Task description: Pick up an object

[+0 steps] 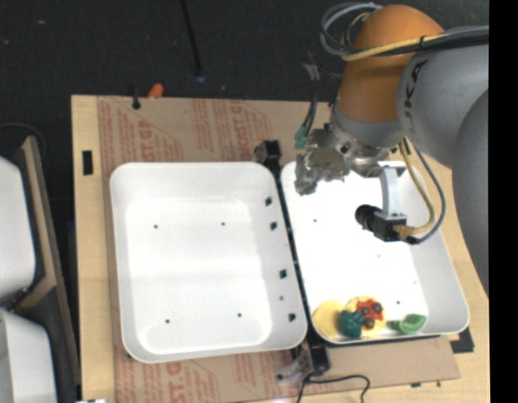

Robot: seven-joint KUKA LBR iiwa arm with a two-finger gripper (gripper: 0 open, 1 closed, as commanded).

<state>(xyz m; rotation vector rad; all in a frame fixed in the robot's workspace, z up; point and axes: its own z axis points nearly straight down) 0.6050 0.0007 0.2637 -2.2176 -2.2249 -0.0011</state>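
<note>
Camera view: the toy cluster (363, 316), yellow, teal, red and green pieces, is lying at the right bin's (426, 267) 6 o'clock edge. Probably light, soft, lumpy; the top-centre looks best for pinching. The gripper (313, 175) is hovering at the bin's 11 o'clock corner, well apart from the toys; its state cannot be told, nothing seen held.

The bench (91, 250) carries a brown board (191, 133); on the board two white bins lie touching, left bin (128, 250) and right bin (435, 267).
</note>
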